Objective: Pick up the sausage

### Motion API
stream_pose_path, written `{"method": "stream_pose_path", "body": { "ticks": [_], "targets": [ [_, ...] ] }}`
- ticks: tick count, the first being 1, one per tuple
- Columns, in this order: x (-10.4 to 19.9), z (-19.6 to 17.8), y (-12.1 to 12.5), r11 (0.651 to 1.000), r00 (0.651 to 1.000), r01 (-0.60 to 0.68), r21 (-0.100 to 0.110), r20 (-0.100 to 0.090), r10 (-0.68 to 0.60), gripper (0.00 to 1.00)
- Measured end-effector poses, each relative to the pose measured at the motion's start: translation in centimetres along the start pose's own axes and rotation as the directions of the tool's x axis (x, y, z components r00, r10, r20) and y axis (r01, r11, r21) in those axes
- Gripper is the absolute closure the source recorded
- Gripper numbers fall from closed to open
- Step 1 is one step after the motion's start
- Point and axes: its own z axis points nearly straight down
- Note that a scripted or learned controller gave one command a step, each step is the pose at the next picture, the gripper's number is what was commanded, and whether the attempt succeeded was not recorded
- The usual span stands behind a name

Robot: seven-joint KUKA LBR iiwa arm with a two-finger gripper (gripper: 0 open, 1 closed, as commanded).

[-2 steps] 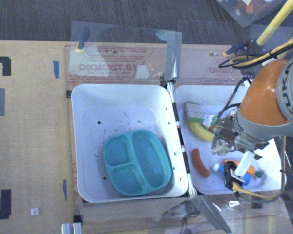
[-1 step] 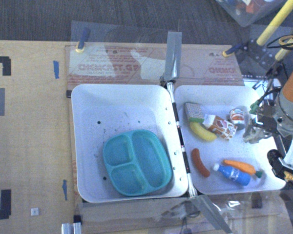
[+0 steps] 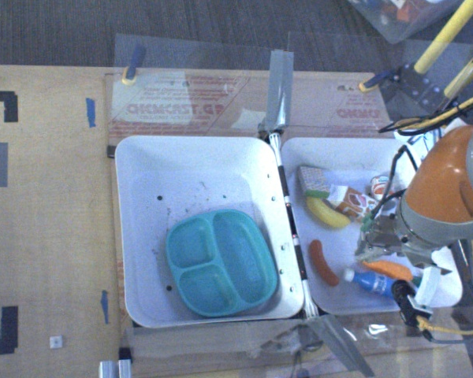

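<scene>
Sausage: lying free on the floor of the right bin, near its left wall, not yet lifted.
Neighbours: banana above it, blue bottle and carrot to its right.
My pincer: low over the right bin, right of the sausage and apart from it; nothing pinched that I can see, spread or pressed together I cannot tell.
Progress: grasp and lift both remain.
Left bin: teal divided tray.
</scene>
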Motion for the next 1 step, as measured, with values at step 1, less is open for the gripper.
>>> {"method": "stream_pose_path", "body": {
  "ticks": [1],
  "targets": [
    [6.91, -6.09, 8.27, 0.999, 0.999, 0.034, -0.002, 0.001, -0.034, 1.0]
  ]
}}
